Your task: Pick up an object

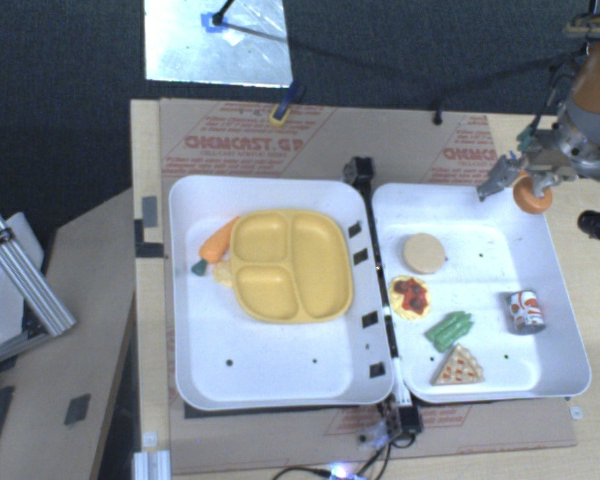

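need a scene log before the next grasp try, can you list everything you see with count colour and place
white bins: 2, white, side by side on the bench
divided plate: 1, yellow, left bin
toy carrot: 1, orange, left bin, at plate's left edge
round cookie: 1, tan, right bin
pizza round: 1, yellow with red, right bin
green vegetable: 1, green, right bin
pizza slice: 1, tan and red, right bin front
small can: 1, red and white, right bin
orange object: 1, orange, at right bin's far rim under the gripper
silver sheet: 1, behind the bench
gripper: 1, grey, above right bin's far rim
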Action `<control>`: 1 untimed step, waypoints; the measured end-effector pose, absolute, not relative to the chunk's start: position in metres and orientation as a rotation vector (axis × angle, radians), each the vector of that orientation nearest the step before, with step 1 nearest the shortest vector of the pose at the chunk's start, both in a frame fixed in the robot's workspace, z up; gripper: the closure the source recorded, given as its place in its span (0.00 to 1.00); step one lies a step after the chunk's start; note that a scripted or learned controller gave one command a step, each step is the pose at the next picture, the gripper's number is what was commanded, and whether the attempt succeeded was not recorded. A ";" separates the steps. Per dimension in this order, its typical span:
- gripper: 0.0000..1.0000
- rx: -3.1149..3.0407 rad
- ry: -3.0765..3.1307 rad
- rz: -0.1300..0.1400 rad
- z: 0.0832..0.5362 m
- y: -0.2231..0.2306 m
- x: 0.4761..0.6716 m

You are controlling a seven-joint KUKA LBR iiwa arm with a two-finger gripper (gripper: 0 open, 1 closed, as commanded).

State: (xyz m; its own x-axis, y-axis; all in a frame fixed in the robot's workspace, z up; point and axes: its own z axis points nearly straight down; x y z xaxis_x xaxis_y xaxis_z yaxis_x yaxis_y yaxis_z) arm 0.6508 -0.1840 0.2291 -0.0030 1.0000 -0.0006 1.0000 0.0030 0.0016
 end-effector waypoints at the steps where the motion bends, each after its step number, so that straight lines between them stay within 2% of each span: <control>1: 0.00 2.221 2.224 -0.003 0.169 -0.190 0.648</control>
